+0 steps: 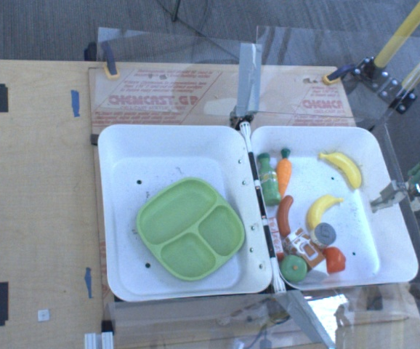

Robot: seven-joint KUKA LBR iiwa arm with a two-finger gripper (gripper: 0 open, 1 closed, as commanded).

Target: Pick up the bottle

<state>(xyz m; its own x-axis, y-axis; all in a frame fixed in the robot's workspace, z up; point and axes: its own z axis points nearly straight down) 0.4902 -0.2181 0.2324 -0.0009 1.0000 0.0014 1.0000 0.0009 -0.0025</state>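
Note:
A green bottle (270,182) with an orange cap end lies along the left wall of the right bin (384,257), lengthwise, next to a carrot (285,171). A second, small bottle-like item with a grey cap (324,234) and an orange and white label lies near the bin's front among other toys.
The right bin also holds two bananas (343,167) (321,209), a sausage (285,215), a red piece (335,260) and a green round fruit (294,268). A green divided plate (190,229) lies in the left bin (115,195). A metal bracket (393,194) juts over the right bin's right rim.

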